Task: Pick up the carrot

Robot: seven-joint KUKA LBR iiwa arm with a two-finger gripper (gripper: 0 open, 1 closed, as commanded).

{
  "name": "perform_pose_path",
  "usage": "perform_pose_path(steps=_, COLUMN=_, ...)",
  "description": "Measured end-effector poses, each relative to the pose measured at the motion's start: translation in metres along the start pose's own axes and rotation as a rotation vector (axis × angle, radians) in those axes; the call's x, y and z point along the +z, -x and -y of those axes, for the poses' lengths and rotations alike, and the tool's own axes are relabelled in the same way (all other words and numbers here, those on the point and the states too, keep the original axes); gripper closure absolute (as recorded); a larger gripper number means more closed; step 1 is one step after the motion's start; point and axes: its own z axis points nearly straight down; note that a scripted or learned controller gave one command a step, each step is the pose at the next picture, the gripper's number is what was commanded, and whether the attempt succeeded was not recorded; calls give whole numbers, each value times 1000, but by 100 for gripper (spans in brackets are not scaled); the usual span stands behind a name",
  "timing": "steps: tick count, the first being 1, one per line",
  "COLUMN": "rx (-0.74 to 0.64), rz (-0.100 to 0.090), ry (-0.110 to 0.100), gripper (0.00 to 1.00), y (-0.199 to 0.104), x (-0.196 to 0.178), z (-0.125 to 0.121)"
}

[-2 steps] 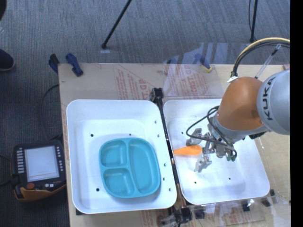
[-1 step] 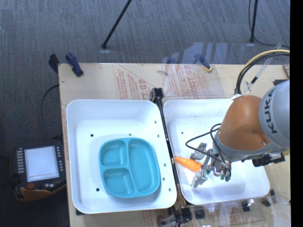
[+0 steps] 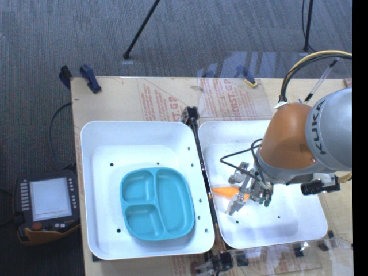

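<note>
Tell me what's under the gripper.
The carrot lies under the gripper on the right bin's floor. Its right end is covered by the gripper, so any contact is hidden.

Carrot (image 3: 226, 192): orange. Divided plate (image 3: 156, 210): light blue. Both bins (image 3: 92, 154): white. Counter (image 3: 167, 96): tan with red printed lettering. Arm (image 3: 330, 134): grey with an orange band. Floor (image 3: 69, 27), upper frame: dark grey, finely ribbed carpet.
</note>
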Motion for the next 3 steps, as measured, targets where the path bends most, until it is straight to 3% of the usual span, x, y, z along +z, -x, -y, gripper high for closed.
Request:
perform_pose_path(steps=1, rx=291, rz=0, ry=-1, gripper=0, y=4, x=0, z=3)
perform_pose_path(steps=2, rx=467, rz=-4, ry=-3, gripper=0, y=-54, x=1, z=23)
perform_pose_path(steps=3, rx=461, rz=-5, ry=-3, gripper=100, y=-54, x=-8, z=22)
